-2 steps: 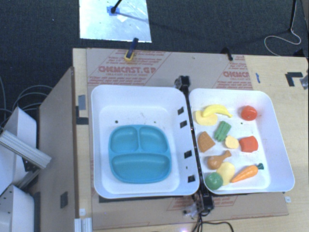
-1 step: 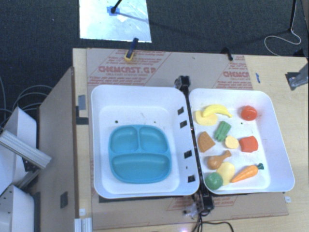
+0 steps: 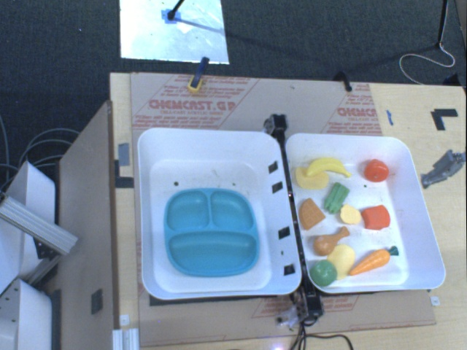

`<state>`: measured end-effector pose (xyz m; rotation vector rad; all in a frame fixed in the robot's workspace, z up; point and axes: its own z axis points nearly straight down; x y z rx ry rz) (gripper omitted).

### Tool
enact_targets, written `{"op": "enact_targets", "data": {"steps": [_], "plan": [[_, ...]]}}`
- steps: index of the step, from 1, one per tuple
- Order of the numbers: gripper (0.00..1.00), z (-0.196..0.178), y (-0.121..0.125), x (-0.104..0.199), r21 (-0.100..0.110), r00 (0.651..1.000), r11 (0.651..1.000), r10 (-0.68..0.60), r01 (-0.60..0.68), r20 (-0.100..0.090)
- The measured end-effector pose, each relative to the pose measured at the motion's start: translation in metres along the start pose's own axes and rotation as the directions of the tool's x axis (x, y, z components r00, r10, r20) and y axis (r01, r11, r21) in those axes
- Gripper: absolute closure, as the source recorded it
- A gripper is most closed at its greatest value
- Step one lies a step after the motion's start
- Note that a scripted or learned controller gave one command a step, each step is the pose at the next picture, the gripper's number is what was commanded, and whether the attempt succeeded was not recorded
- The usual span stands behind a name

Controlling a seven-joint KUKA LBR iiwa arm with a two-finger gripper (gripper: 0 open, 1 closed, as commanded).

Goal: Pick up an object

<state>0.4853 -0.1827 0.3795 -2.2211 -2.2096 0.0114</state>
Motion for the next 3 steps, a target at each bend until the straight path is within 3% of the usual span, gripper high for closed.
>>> {"op": "enact_targets", "data": {"steps": [1, 2, 3], "plan": [[0.0, 0.107, 0.002, -0.025, -0.004, 1.0, 1.0, -0.003, 0.003, 0.0], [0.0, 0.177, 0.003, 0.06, -0.007, 1.0, 1.0, -0.016, 0.016, -0.004], [0.0, 0.291, 0.055, 0.06, -0.013, 1.0, 1.0, -0.011, 0.011, 0.001]]}}
